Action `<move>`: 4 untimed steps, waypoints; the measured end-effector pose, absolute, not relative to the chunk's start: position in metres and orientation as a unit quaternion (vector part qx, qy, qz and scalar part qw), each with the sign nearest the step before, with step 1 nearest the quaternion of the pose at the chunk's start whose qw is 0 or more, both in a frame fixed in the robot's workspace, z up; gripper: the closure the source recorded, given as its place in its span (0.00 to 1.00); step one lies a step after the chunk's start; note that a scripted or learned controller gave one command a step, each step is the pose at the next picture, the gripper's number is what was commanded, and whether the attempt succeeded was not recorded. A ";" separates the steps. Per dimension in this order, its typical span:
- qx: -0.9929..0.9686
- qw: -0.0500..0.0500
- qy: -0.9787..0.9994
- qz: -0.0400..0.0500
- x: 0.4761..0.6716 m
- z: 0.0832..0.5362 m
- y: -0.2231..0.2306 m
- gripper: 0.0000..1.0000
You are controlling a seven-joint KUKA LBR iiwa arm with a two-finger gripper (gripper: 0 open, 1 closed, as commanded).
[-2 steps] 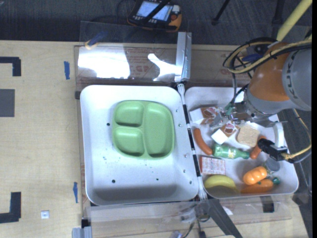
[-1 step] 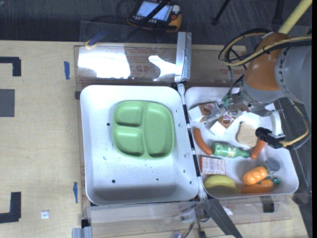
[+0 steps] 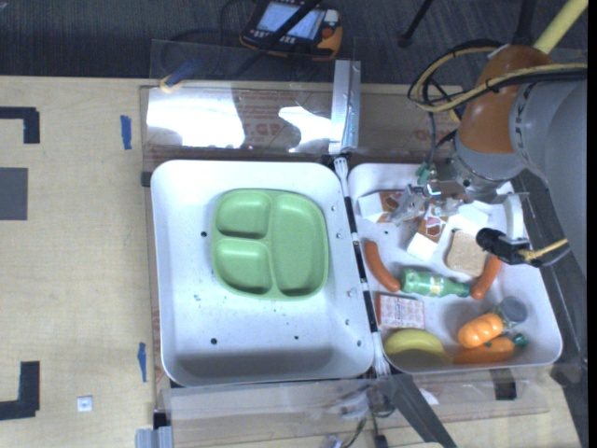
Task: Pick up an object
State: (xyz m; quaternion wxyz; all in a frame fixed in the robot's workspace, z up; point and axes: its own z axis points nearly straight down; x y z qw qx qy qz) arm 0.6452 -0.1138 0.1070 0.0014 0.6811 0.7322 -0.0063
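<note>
While the gripper [image 3: 418, 194] hangs over the far end of the right bin [image 3: 550, 329], whether it is spread or pressed together cannot be told. Camera view, right bin: green bottle [image 3: 431, 285], mid-bin, lying flat, long axis across the bin, cap end toward the orange carrot [image 3: 484, 276]; probably light, stiff, smooth and liable to roll, best pinched across its body. Left bin [image 3: 177, 278]: green divided tray [image 3: 271, 242].

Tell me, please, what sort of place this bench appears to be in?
Probably a robotics lab set up for grasping trials: two shallow white bins sit side by side, the right one holding toy food such as a yellow plastic banana, while a grey arm's gripper reaches in and a handheld control pendant lies behind.
</note>
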 end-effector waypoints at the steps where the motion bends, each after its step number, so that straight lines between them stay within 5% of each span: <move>1: 0.681 0.006 0.732 -0.005 0.648 0.121 -0.115 1.00; 2: 0.681 0.005 0.732 -0.008 0.646 0.119 -0.117 0.00; 3: 0.732 0.019 0.681 0.015 0.610 0.106 -0.150 0.00; 4: 0.737 0.022 0.676 0.014 0.550 0.106 -0.172 0.00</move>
